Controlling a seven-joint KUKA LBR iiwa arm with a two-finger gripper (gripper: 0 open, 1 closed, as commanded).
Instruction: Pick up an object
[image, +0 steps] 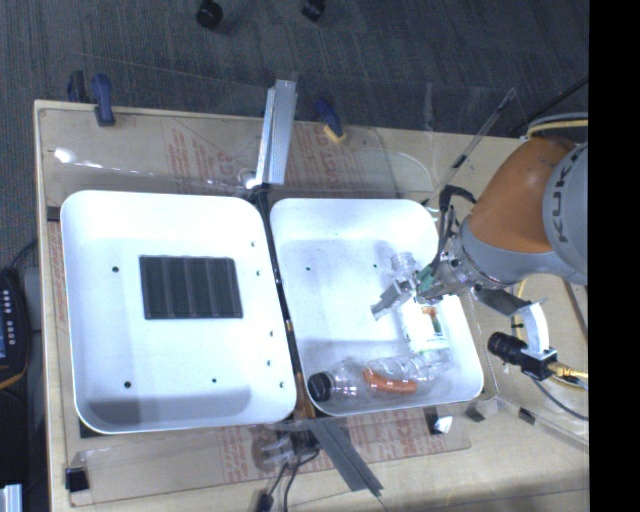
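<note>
Gripper (402, 292) inside right bin (330, 235), above upright clear bottle (420, 325); second clear bottle (375, 380) lying along near wall; dark ribbed panel (190, 287) in left bin (100, 230).

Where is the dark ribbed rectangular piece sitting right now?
The dark ribbed piece lies flat in the left bin, slightly above its centre, well apart from the gripper and the clear bottle in the right bin.

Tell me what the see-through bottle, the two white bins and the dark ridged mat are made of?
The bottle looks like clear, shiny plastic: the orange inside shows through, and it has a black cap. The white bins look like smooth, slightly glossy moulded plastic with rounded corners. The dark ridged mat seems matte, maybe rubber or plastic; hard to say.
</note>
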